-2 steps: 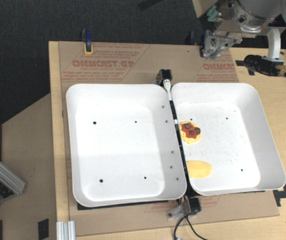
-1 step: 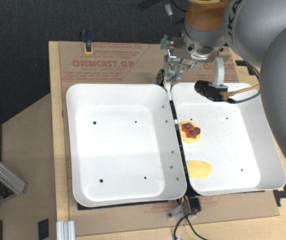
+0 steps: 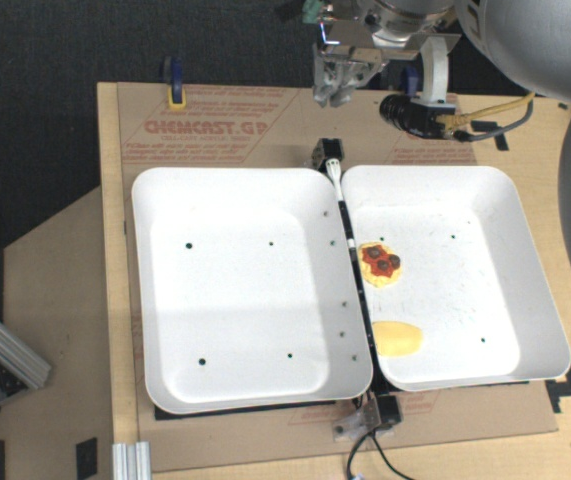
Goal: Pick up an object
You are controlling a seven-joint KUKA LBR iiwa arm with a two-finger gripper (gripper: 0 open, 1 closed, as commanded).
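Claw (image 3: 337, 83) sits at the top of the view, over the far strip of the brown board (image 3: 215, 118), past the far rims of both bins. Cannot tell if it is wide or narrow; the tip is pale and blurred against the board. The grey arm (image 3: 535, 28) comes in from the top right corner.

Two things to pick, both in the right bin (image 3: 465, 298), both near its left wall:
- small yellow piece with red and dark spots (image 3: 380, 264), lying flat about midway along the left wall, just beside the seam between the bins.
- plain yellow oval (image 3: 397, 338), lying flat nearer the camera, close to the front left corner of the same bin.

The two are near each other but apart, with white floor between them. Both are well apart from the claw: it is up beyond the bin's far rim and a bit to the left, roughly in line with the seam, and they are lower in the view, toward the camera. Spotted piece is the nearer of the two to the claw.

Right bin floor also has a scatter of fine dark specks (image 3: 455, 288) right of the spotted piece.

Left bin (image 3: 235, 298) shows four small dark dots on its floor.

Black clip (image 3: 328, 153) sits at the far end of the seam, just below the claw in the view. Another dark clip (image 3: 383, 408) is at the near end. Blue clamp (image 3: 174, 80) sits on the board's far left edge. Red lettering is printed on the board. A metal rail (image 3: 5, 348) lies off the board at lower left.
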